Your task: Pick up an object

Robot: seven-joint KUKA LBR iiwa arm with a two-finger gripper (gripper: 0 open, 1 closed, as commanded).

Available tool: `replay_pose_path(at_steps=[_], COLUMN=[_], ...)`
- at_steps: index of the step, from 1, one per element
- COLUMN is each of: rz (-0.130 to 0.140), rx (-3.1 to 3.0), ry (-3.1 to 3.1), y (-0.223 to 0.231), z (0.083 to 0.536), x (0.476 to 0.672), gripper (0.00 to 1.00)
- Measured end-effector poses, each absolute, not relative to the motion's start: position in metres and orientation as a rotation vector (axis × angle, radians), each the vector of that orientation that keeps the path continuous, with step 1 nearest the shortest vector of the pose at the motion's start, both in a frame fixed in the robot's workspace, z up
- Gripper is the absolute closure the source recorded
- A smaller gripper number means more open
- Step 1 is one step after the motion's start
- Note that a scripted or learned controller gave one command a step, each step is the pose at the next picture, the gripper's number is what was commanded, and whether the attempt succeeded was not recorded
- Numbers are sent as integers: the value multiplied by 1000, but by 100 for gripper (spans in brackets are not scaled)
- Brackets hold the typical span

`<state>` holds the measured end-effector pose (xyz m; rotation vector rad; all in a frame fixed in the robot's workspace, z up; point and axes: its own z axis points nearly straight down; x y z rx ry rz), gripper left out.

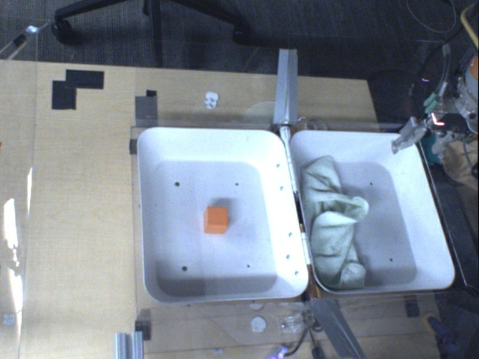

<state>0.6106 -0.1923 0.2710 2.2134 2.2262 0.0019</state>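
Orange cube [216, 220] resting flat on the floor of the left bin [150, 200], a little below its middle, well apart from the gripper [410, 134]. Gripper hanging at the upper right corner of the right bin [441, 253], over its rim, with nothing seen between its tips; state of the tips impossible to tell, too small and blurred here. Crumpled pale green cloth [333, 219] lying in the right bin, along its left wall, also far from the gripper.

Both bins sitting side by side on a light wooden bench [75, 238], touching along a metal divider [287, 88] that runs upward between them. Black L-shaped mark [73, 87] on the bench at the upper left. Beyond the bench, dark carpet [337, 21] and the black legs of a chair base [150, 6]. Perhaps cables [432, 10] at the top right, hard to make out.
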Motion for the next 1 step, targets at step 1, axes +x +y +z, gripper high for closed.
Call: replay_pose_path(at_steps=[1], rz=[1], rx=[2116], ry=[2321], y=[-170], z=[150], x=[620], gripper=[0])
